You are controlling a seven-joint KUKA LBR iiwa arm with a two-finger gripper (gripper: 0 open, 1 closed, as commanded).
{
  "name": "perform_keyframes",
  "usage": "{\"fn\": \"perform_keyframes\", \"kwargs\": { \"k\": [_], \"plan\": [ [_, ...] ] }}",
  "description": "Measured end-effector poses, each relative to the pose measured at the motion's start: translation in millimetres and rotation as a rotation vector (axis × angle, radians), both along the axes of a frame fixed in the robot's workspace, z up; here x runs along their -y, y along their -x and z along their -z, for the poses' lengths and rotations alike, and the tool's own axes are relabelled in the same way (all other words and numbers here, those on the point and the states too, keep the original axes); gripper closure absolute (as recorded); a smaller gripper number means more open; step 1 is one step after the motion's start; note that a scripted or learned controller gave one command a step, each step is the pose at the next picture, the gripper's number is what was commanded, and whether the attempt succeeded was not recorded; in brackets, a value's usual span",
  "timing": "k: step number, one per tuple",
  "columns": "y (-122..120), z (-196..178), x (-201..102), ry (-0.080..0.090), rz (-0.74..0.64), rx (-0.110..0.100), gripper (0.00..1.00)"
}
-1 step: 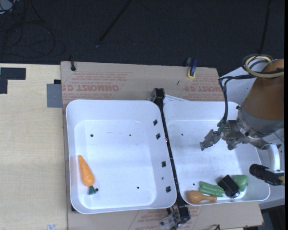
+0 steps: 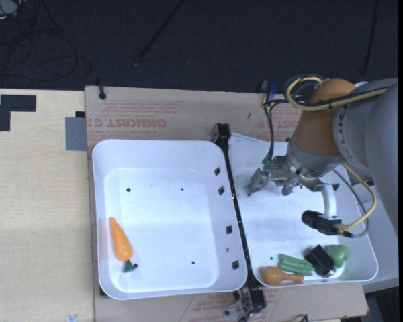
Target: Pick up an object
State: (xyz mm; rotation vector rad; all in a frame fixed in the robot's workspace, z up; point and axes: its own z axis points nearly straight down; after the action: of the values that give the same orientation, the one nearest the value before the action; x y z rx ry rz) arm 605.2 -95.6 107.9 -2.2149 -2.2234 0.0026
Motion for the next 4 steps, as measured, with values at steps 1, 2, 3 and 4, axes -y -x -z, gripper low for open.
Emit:
{"fn": "perform_keyframes", "kwargs": {
  "k": [1,2,3,4],
  "plan": [
    [-16.0,-190.6,-62.8,0.000,-0.004,0.020,0.00],
    [-37.8,-393.1,-106.7,0.000,-0.001,0.020,0.00],
    [-38.8,-432.5,-75.9,0.002,0.006,0.005,0.00],
    [-39.1,-439.0,-78.7,0.003,-0.001,-0.003,1.00]
  ]
}}
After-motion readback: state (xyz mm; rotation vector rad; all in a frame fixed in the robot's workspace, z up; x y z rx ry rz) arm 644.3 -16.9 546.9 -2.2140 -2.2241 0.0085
